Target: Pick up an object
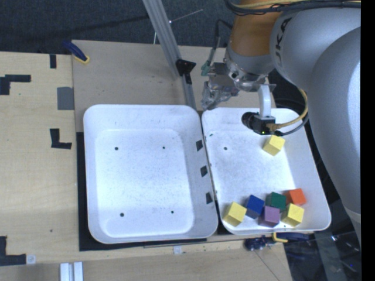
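The end effector [212,100] hangs over the far edge of the right bin [240,157], by the divide with the left bin [140,174]; how far it is spread cannot be told. A yellow cube [273,145] lies alone in the right bin, well apart from a cluster of cubes [266,208] at its near edge.

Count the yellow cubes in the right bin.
3: one yellow cube alone near the bin's upper right, another at the left end of the bottom cluster, a third at its right end.
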Available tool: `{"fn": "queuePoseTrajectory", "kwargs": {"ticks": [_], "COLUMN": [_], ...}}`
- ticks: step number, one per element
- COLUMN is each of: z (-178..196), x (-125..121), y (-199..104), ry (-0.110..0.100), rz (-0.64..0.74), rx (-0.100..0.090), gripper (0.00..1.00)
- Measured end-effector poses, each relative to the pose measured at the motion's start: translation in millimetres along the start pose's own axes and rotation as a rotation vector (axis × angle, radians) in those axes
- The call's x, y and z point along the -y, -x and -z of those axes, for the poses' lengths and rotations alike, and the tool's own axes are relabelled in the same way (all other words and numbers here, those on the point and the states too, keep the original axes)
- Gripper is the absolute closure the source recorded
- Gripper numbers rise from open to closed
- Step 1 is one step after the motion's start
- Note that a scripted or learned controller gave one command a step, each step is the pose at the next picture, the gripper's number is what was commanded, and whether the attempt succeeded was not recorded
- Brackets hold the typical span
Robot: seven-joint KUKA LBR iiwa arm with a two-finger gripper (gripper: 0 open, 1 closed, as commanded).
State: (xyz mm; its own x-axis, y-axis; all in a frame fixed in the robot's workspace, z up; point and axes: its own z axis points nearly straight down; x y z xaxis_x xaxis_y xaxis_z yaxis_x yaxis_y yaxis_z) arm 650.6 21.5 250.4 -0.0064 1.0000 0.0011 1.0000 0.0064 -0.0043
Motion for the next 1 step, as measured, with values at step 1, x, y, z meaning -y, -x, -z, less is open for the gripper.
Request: {"fn": "queuePoseTrajectory", "kwargs": {"ticks": [1], "z": [-5.2], "x": [14.1], "y": [-59.0], "ry": [0.001], "rz": [0.001], "rx": [0.0], "gripper": [1.0]}}
